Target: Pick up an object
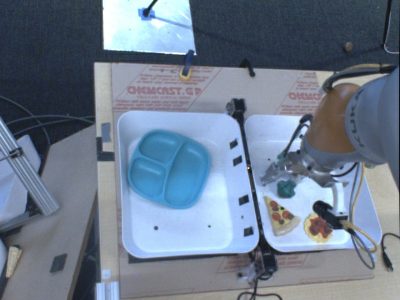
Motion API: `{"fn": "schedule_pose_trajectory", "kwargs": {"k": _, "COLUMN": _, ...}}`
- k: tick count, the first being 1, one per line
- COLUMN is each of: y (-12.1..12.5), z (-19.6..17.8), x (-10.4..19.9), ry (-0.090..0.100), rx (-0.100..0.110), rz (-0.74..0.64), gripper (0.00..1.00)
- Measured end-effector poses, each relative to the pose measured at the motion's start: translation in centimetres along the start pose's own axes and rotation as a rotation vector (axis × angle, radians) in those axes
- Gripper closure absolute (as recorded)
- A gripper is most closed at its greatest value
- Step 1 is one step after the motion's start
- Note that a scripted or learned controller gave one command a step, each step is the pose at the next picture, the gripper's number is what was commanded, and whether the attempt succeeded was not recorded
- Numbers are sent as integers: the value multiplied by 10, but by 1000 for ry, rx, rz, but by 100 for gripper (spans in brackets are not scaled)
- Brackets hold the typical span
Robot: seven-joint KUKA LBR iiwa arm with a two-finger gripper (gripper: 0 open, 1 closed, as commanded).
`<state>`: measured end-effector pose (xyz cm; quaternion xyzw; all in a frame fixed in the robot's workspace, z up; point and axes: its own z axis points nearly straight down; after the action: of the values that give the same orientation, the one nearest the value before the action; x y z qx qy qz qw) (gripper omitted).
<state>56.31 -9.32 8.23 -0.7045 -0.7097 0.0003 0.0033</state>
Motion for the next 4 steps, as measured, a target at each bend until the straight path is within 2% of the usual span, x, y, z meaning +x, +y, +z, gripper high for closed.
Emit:
{"fn": "schedule_pose_trajectory", "kwargs": {"k": 1, "y": -80, "z": -1, "x": -17, "ry": -3, "rx": -1, "rz": 11, "gripper": 0}}
{"fn": "schedule_pose_trajectory", "kwargs": {"k": 2, "y": -75, "z": -13, "x": -16, "ry": -6, "rx": -11, "rz": 6, "gripper": 100}}
{"fn": "schedule_pose_trajectory", "kwargs": {"k": 3, "y": -33, "z": -107, "x": 72, "ry": -1, "rx": -19, "rz": -7, "gripper": 100}}
{"fn": "schedule_pose_trajectory", "kwargs": {"k": 4, "y": -61, "z": -135, "x": 158, "ry": 0, "rx": -9, "rz": -6, "gripper": 100}}
